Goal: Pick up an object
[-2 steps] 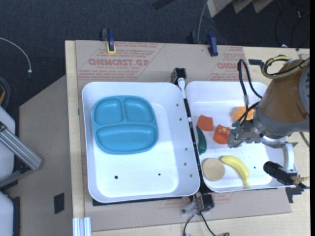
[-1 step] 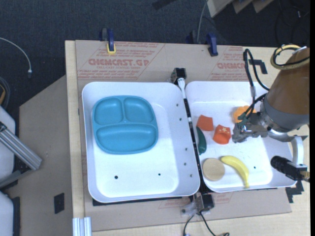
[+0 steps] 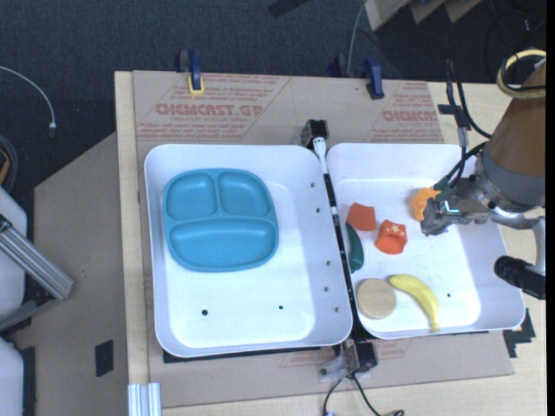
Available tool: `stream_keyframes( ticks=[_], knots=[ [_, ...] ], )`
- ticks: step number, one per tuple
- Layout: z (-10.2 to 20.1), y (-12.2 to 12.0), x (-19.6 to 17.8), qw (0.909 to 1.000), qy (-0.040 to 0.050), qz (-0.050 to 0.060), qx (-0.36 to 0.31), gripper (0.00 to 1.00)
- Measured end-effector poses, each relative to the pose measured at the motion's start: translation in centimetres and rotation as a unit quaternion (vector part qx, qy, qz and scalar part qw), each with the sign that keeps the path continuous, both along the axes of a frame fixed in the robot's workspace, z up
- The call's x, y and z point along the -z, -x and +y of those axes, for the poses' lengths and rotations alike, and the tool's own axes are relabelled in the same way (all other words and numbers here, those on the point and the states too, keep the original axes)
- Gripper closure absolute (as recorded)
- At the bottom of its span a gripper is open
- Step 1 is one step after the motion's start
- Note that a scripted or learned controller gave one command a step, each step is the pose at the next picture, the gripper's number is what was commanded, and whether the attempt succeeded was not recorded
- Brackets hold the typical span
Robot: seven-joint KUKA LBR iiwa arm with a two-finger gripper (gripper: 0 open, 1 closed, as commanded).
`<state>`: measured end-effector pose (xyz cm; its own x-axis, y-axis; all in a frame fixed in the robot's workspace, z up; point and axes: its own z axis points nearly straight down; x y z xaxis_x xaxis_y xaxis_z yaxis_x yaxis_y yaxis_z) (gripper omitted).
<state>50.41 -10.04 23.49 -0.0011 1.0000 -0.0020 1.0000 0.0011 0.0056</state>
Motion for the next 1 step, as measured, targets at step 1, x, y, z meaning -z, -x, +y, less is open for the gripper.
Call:
stream_keyframes(
  ticks=[1],
  knots=[
    [4.46, -2.20, -0.80, 1.0000, -0.0007, 0.001, -0.001, 1.00]
  ],
)
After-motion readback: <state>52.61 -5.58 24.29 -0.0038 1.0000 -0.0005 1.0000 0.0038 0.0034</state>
